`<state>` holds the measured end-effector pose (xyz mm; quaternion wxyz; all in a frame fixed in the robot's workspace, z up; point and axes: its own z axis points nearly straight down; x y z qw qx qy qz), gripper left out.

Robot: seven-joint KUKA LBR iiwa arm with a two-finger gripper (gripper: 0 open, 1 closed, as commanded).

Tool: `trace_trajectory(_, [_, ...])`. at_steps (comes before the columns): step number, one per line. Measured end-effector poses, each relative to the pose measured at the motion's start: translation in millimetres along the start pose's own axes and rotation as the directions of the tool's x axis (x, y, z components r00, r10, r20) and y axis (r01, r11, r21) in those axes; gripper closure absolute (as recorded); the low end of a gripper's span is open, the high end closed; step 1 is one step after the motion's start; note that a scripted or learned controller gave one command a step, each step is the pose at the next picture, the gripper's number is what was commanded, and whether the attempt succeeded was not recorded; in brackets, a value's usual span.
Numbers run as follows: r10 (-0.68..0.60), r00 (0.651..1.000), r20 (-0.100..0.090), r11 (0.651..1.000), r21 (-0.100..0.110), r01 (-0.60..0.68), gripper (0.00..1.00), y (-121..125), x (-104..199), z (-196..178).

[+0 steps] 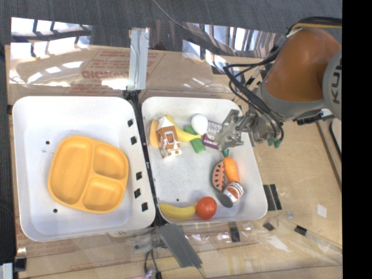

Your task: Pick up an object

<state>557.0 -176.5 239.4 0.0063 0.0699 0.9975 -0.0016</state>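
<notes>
Overhead camera view first, the one feed I have: two white bins sit side by side, the left bin carrying a yellow divided tray, the right bin carrying the small objects I can choose from. I see the gripper low over the right bin's upper right part, reached in from the right, with the orange band of the arm above it. Its metal tips sit just beside a small white-and-purple carton; I cannot tell whether they are spread or closed, or whether they grip anything. Near the carton lie a white egg, a green block and a little toy house. Lower down I make out a watermelon slice touching a carrot, a small can, a tomato and a banana along the near wall.
</notes>
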Motion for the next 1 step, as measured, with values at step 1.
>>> trace_trajectory(1, [0.001,1.000,-0.008,1.000,-0.001,-0.001,0.00,-0.1,1.6,4.1])
